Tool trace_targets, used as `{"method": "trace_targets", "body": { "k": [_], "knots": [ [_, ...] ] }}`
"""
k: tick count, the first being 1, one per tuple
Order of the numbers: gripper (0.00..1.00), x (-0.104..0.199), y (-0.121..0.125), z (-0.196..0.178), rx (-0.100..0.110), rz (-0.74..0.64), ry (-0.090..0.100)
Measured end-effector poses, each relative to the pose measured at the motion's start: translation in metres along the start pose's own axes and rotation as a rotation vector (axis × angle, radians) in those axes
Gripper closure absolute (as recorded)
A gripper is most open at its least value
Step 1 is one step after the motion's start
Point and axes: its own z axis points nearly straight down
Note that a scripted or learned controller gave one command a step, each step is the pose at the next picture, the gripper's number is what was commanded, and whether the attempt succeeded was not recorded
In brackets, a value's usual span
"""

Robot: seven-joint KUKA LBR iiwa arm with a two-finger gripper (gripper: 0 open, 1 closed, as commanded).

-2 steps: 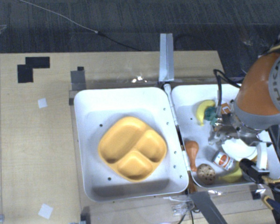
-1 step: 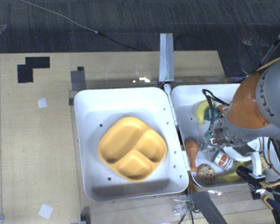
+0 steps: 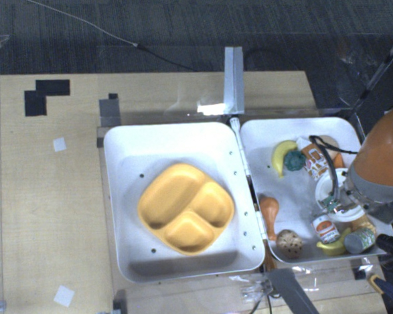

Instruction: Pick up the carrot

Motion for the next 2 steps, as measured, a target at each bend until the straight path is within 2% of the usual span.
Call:
{"method": "trace_targets", "body": {
  "k": [1, 2],
  "knots": [
    [1.0, -0.0317, -0.0083, 0.004, -0.004, -0.35, 0.003],
    [0.0, -0.0317, -0.008, 0.0048, -0.005, -0.351, 0.002]
  ]
}}
